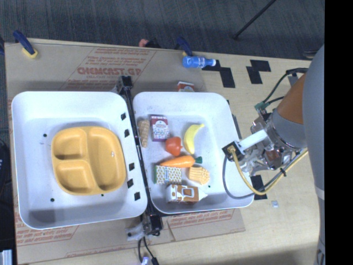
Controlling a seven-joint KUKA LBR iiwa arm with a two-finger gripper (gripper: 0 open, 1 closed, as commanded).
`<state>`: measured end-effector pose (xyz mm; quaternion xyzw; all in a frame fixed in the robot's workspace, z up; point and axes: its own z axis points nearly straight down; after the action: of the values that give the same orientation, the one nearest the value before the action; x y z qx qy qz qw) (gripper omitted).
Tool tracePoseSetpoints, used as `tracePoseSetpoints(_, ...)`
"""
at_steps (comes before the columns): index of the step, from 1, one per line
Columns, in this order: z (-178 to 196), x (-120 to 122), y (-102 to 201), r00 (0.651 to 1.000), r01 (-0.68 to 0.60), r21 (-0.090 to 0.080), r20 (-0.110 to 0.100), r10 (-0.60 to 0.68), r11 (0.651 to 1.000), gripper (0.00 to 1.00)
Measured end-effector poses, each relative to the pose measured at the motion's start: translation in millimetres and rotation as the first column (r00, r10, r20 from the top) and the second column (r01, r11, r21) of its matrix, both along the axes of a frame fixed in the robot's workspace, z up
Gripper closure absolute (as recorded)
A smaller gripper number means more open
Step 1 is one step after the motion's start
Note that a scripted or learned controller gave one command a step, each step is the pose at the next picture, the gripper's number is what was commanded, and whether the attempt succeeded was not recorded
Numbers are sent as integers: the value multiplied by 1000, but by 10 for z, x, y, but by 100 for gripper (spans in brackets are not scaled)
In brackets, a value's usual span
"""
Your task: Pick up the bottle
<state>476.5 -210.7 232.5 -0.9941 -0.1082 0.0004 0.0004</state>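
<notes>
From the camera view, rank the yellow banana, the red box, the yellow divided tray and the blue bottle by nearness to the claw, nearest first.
1. Yellow banana, right bin, on the claw's side.
2. Red box, right bin, near its left wall.
3. Blue bottle, lying on the bench beyond the bins; close to the red box in distance, so that order is loose.
4. Yellow divided tray, left bin.

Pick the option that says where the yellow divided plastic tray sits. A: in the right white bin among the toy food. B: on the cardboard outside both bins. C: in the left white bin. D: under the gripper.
C: the yellow divided plastic tray lies alone inside the left white bin, while the toy food, such as the yellow banana, lies in the right white bin.
</notes>
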Motion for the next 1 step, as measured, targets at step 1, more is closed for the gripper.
tracePoseSetpoints(1,86,1,-3,1000,9,0,1,-9,1000,100)
